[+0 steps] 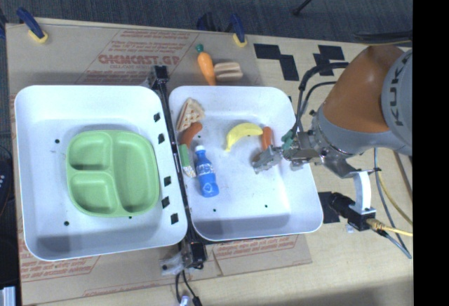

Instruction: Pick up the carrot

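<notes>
One carrot (205,67) | outside bins, green tip far-left | claw (265,159) grip unclear

carrot (205,67) behind right bin (302,206), outside it

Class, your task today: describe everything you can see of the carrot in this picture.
The carrot is a small orange toy with a green stub at its top end, looking like smooth plastic. It lies flat on the cardboard-covered bench, outside both bins, just beyond the far rim of the right bin. It is tilted, green end pointing away. A tan bread-like piece sits against its right side. The gripper is away from it, inside the right bin.
</notes>
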`<state>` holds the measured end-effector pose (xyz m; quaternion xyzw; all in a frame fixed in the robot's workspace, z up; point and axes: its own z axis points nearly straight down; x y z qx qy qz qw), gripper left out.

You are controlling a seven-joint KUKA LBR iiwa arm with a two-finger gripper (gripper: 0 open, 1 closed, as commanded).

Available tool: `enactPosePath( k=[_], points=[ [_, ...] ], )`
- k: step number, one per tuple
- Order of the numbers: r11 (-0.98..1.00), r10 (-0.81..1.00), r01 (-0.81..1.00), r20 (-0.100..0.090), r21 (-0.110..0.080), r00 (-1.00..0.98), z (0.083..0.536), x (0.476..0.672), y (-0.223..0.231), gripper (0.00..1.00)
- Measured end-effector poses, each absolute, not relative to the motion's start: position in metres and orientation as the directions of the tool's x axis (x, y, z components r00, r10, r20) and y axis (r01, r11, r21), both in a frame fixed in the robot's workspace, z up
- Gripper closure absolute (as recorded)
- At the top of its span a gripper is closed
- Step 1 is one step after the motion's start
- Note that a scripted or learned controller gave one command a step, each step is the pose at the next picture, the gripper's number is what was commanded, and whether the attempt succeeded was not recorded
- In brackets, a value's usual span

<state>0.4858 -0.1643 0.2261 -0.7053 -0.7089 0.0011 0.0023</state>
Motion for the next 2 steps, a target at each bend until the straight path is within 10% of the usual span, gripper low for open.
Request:
enactPosePath(
  k=[1,2],
  points=[
    [-0.032,0.999,0.999,0.002,-0.007,0.032,0.119,0.475,-0.145,0.00],
    [0.245,0.969,0.969,0.001,-0.001,-0.245,0.120,0.480,-0.186,0.00]
  ],
)
